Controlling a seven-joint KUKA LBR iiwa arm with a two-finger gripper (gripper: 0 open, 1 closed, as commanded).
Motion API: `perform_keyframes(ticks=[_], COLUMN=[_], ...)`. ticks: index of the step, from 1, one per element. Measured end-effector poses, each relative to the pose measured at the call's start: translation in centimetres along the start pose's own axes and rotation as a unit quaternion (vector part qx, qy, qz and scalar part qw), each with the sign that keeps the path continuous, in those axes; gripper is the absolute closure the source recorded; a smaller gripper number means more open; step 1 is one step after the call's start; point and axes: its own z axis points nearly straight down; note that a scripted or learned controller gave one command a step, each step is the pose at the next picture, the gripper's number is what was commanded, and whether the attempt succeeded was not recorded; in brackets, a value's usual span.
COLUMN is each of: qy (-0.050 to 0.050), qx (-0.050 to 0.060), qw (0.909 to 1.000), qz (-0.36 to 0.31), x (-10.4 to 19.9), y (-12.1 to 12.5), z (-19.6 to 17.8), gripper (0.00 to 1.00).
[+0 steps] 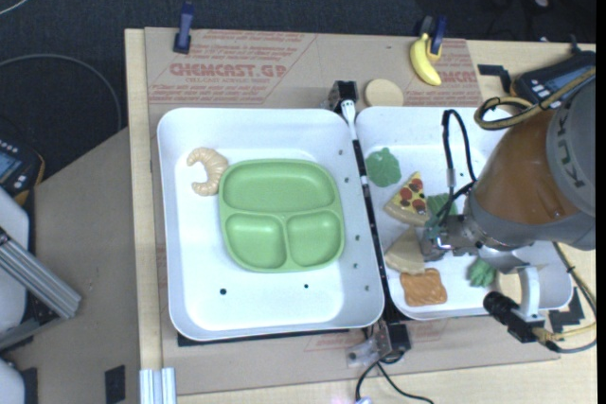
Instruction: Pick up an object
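Observation:
The right bin (417, 124) holds several toy foods: a green leafy piece (383, 167), a pizza slice (409, 197), a tan flat piece (406, 253), an orange-brown toast (423, 287) and a small green piece (481, 273). My gripper (437, 237) reaches in from the right and sits low in this bin, just right of the tan piece and below the pizza slice. The arm's grey body and orange band (525, 175) cover the bin's right half. A pale croissant (206, 170) lies in the left bin (180, 232).
A green divided plate (281, 213) fills the middle of the left bin. On the bench behind the bins lie a yellow banana (426, 61) and a round tan disc (383, 93). Black cables (454, 142) loop over the right bin.

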Motion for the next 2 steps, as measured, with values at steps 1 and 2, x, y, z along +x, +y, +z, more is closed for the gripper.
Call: perform_keyframes(ticks=[1,2], qy=[0.001,0.003], qx=[0.001,0.002], qw=[1.0,1.0], qz=[0.003,0.002], x=[-5.1,-3.5], y=[-0.1,-0.1], z=[0.1,0.1], gripper=[1.0,1.0])
